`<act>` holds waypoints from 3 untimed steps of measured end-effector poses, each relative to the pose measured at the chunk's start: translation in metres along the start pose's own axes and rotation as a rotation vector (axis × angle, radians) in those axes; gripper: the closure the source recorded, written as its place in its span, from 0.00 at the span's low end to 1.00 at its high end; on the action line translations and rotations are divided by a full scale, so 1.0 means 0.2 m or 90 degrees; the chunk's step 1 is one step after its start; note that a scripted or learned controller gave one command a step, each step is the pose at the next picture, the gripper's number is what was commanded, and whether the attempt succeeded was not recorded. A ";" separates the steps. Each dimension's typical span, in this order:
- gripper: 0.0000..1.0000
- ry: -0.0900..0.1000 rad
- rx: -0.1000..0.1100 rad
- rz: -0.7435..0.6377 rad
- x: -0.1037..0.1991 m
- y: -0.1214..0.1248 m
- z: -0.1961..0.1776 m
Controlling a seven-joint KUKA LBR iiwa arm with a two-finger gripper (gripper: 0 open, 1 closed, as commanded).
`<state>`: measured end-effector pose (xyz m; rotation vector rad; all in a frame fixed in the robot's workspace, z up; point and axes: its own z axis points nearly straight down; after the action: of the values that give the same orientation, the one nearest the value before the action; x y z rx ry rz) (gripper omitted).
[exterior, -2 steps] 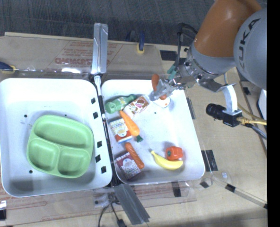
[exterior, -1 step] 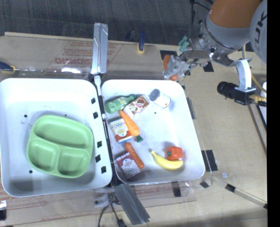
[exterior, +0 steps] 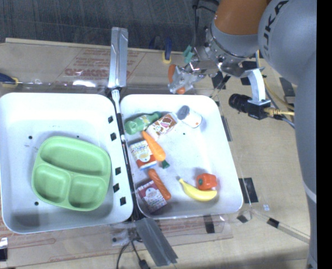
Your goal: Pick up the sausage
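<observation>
Lying near the front of the right bin (exterior: 227, 167): the sausage (exterior: 160, 184), beside a packet (exterior: 151, 198), left of the banana (exterior: 197, 191). Probably light, stiff, smooth; best pinched across its middle. Farther back, past the bin's rim, gripper (exterior: 184, 78) apparently clamping a small orange item (exterior: 178, 86).

Brightness: even and fairly bright overhead light, no dark corners on the surface (exterior: 256, 167).
Glare: white bins (exterior: 20, 116) wash out slightly at their floors; a shiny patch sits on the clear film (exterior: 82, 84) behind the left one.
Shadows: soft and short, hugging the green tray (exterior: 70, 172) along its lower edge.
Sharpness: a bit grainy overall; arm (exterior: 289, 27) near the lens looks soft.
</observation>
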<state>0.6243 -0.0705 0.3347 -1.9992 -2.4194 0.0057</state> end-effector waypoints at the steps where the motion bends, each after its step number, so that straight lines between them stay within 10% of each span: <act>1: 1.00 0.000 0.000 -0.069 0.05 0.17 0.27; 3: 1.00 0.001 0.000 -0.045 0.53 0.27 0.71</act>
<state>0.6559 0.0443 0.1916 -1.9115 -2.4879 0.0052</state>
